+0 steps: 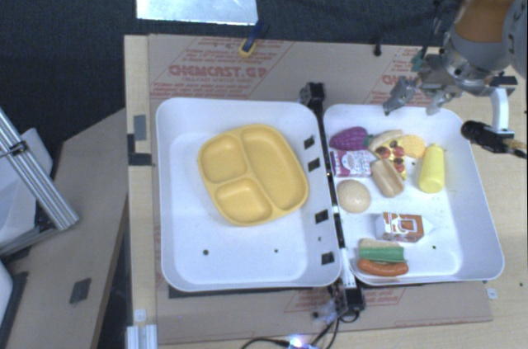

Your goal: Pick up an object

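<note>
My gripper (pixel 419 98) hangs over the far rim of the right bin (pixel 478 207), its two fingers spread apart with nothing between them. Just below it in the bin lie a pizza slice (pixel 394 145), a purple toy vegetable (pixel 350 139) and a yellow bottle (pixel 431 168). Further toward the front sit a hot dog (pixel 388 176), a red and white packet (pixel 352 163), a round beige bun (pixel 354 195), a small carton (pixel 402 227) and a sandwich (pixel 382 256).
A yellow divided plate (pixel 252 172) lies in the left bin (pixel 177 215). A black divider with clips (pixel 326 174) runs between the bins. A black-tipped fixture (pixel 487 134) pokes in at the right bin's far right corner.
</note>
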Robot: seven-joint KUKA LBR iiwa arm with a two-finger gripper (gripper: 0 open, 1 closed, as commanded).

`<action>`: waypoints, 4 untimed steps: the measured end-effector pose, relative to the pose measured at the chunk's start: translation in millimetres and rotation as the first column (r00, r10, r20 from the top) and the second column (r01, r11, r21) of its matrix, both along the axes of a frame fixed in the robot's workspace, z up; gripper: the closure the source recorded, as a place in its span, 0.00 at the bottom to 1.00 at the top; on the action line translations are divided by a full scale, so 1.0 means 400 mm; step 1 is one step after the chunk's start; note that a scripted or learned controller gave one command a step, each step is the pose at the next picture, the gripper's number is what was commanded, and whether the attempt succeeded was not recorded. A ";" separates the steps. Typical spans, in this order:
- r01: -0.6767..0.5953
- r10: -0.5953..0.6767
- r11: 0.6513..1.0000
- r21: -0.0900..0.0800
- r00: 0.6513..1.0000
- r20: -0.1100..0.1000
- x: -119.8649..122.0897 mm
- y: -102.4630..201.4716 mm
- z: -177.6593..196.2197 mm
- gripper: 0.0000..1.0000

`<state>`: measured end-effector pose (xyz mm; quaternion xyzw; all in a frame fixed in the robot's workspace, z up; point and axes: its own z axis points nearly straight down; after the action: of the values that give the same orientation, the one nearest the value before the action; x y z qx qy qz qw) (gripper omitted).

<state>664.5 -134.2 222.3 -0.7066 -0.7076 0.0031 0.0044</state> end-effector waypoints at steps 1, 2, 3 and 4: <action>-0.002 0.002 1.000 -0.002 1.000 0.013 0.006 0.001 0.021 0.00; -0.004 0.004 1.000 -0.001 1.000 0.009 0.018 0.018 -0.126 0.00; 0.000 0.000 1.000 -0.002 1.000 0.009 -0.006 0.010 -0.252 0.00; -0.004 0.004 1.000 -0.002 1.000 0.015 0.002 0.009 -0.277 0.00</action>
<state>665.2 -130.7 111.7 -0.7053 -0.7090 -0.0016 -0.0015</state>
